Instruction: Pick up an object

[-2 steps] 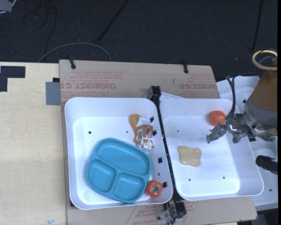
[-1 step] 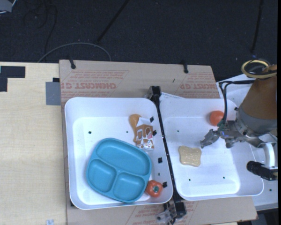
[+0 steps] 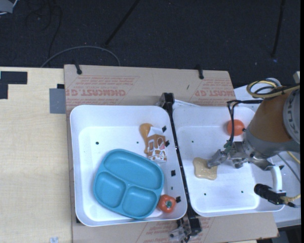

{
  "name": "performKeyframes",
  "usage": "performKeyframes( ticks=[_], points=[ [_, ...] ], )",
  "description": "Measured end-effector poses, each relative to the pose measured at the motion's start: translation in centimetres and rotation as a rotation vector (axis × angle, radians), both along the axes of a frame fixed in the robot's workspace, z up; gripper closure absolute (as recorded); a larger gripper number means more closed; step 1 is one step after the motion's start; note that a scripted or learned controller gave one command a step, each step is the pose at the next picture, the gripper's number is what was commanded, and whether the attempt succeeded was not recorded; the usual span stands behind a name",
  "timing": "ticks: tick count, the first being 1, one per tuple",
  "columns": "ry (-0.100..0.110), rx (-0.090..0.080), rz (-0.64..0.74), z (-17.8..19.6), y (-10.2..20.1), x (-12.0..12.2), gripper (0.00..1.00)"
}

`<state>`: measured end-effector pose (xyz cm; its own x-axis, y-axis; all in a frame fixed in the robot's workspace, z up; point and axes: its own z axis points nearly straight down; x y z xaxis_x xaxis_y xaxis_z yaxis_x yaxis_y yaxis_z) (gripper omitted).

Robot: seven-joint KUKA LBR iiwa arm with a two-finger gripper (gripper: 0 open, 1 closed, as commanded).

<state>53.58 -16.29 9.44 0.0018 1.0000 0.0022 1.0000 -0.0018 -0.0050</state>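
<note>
In the right bin (image 3: 243, 206), a flat tan piece (image 3: 204, 169) lies left of the middle. My gripper (image 3: 216, 160) reaches in from the right, low over the bin, with its tip at the tan piece's upper right edge. I cannot tell whether it touches the piece. An orange ball (image 3: 235, 127) rests near the bin's far wall, partly behind the arm. The grey arm with its orange band (image 3: 271, 123) covers the bin's right side.
The left bin (image 3: 83, 135) holds a blue divided plate (image 3: 126, 183), a red tomato-like toy (image 3: 166, 203) at its front right corner, a brown-and-white patterned toy (image 3: 156, 149) and an orange-tan piece (image 3: 145, 130). A black divider (image 3: 175, 151) separates the bins.
</note>
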Motion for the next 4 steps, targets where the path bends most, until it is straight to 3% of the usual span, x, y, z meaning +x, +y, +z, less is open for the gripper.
performKeyframes(
  ticks=[1, 3, 4],
  points=[
    [-0.002, 0.000, -0.002, 1.4, -0.1, 0.1, 1.00],
    [-0.008, -0.003, 0.004, 12.3, 0.5, 1.0, 1.00],
    [-0.001, 0.000, 0.005, 13.4, 5.8, -0.5, 1.00]
  ],
)
